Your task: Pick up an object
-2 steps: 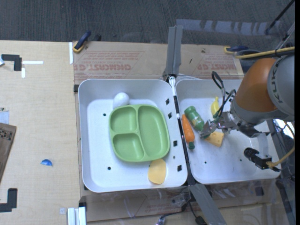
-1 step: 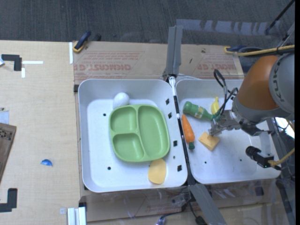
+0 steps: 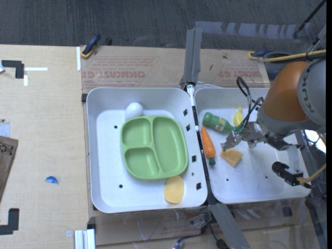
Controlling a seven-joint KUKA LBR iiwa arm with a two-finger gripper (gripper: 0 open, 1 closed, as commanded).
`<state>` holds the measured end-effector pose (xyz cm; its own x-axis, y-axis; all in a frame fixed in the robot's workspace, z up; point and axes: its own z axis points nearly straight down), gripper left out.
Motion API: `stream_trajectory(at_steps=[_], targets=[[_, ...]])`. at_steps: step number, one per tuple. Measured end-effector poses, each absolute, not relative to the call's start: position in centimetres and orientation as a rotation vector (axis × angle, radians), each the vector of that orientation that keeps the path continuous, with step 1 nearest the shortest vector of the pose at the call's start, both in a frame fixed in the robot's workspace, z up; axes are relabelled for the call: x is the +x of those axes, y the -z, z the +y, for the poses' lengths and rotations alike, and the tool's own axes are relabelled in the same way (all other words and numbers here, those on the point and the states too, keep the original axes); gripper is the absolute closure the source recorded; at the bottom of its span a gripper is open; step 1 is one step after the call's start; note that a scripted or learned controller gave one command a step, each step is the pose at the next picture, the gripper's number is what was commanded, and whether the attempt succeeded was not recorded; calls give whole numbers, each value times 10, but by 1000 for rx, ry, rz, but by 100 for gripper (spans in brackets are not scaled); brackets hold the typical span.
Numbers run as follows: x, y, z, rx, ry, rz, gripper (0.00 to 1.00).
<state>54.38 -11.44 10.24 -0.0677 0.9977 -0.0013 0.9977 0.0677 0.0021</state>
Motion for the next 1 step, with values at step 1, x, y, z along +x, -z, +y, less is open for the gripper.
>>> stream_trajectory(at_steps=[1], targets=[[642,-93,-125,2107,1,2327,0]])
